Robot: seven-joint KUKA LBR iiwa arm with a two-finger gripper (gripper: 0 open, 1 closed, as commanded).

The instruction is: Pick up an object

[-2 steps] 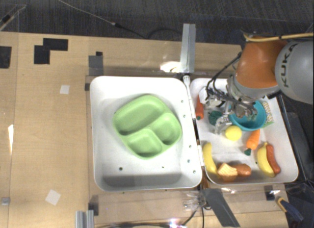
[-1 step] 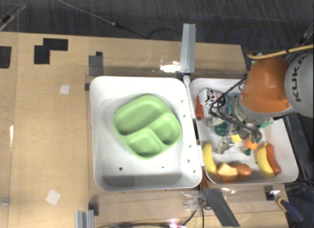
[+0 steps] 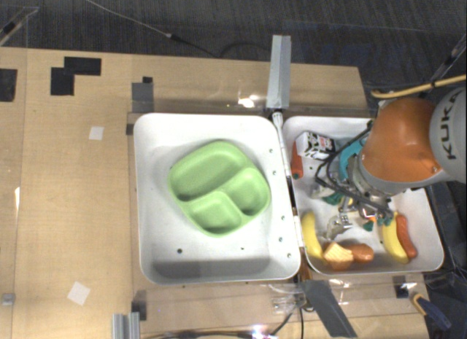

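Camera view, we see gripper (image 3: 341, 222) low in right bin (image 3: 430, 257) above bananas (image 3: 311, 234), finger state unclear, green tray (image 3: 219, 186) in left bin (image 3: 157, 184).

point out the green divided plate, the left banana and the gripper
green divided plate (image 3: 219, 186), camera view, on the ridge between its compartments
left banana (image 3: 311, 234), camera view, on the middle of its yellow body
gripper (image 3: 341, 224), camera view, at its tips, low in the right bin

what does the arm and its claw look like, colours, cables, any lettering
The grey KUKA arm carries a rounded orange band above the wrist, with dark lettering on the grey shell beside it. Teal and black cables loop off the wrist. Below hangs a small metallic silver claw with dark and reddish fittings.
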